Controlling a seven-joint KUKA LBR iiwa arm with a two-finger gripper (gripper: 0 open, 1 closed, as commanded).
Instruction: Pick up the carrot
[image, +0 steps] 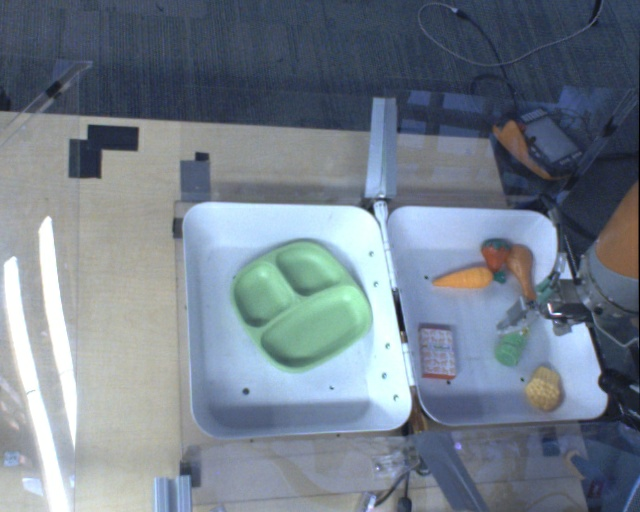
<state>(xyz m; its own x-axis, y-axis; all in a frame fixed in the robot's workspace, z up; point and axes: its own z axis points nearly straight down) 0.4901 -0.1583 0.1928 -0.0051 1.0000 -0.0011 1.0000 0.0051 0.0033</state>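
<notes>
The carrot (464, 278) lies flat in the right bin (470, 405), near its far edge, pointed tip toward the divider between the bins. Just beside its thick end sit a red-and-orange piece (496, 250) and a brown drumstick-shaped toy (522, 268). The gripper (522, 312) hangs over the bin's right side, its metal fingers angled down toward the bin floor; whether they are apart or closed cannot be told, and nothing is seen held between them. The carrot is apart from the gripper, toward the far-left of it. A green toy (511, 347) lies just below the fingertips, with a yellow corn piece (543, 388) at the near-right corner. A small packet (437, 352) with red print, too small to read, lies near the bin's left wall. In the left bin (215, 400) rests a green divided plate (302, 304).
</notes>
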